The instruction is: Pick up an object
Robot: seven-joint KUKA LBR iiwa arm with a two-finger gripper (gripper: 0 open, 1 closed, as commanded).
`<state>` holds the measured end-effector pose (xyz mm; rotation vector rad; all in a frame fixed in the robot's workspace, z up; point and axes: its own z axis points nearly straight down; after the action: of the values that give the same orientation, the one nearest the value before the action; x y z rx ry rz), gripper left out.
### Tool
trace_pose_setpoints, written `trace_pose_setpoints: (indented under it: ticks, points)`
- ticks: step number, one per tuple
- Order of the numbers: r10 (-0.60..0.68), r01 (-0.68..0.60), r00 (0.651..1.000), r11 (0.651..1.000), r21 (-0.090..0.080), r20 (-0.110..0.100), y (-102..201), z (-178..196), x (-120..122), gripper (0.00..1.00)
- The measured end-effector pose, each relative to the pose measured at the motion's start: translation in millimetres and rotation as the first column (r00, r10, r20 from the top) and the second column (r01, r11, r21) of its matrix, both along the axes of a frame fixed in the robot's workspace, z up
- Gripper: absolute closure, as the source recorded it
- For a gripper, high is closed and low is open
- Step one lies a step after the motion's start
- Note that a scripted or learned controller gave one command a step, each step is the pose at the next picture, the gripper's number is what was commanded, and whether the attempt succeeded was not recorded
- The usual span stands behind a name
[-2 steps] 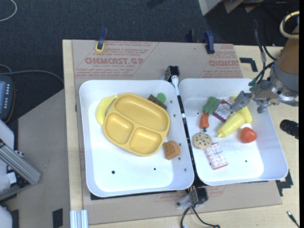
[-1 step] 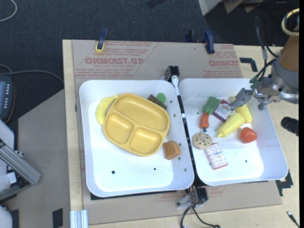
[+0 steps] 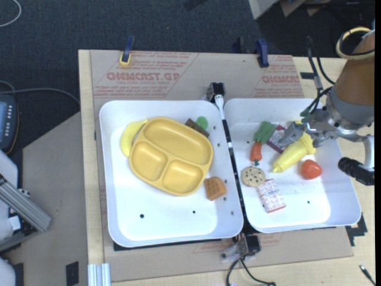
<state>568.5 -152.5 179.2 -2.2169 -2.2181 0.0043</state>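
The right bin [image 3: 333, 210] holds several small items. A yellow squeeze bottle [image 3: 290, 156] lies tilted near its middle, with a red tomato [image 3: 311, 169] just right of it. My gripper [image 3: 303, 133] hangs over the upper end of the yellow bottle, close to a pink-red packet [image 3: 276, 138]. An orange carrot with a green top [image 3: 257, 146] lies to the left, a chocolate-chip cookie [image 3: 253, 176] below it, and a red-and-white packet [image 3: 272, 196] nearer the front. Nothing shows as lifted off the bin floor.
The left bin [image 3: 149, 219] holds a yellow divided tray [image 3: 169, 155] over a yellow plate [image 3: 127, 139], a brown and green item [image 3: 197, 124] behind it, and a brown bread chunk [image 3: 215, 187]. A ridge [image 3: 229, 154] separates the bins. The arm's orange band [image 3: 357, 79] enters at right.
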Motion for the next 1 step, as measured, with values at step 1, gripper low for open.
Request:
trace_pose_setpoints:
  ticks: [1]
  points:
    - [0.0, 0.0, 1.0, 1.0, -0.001, 0.002, 0.1, -55.1, 9.8, 0.0]
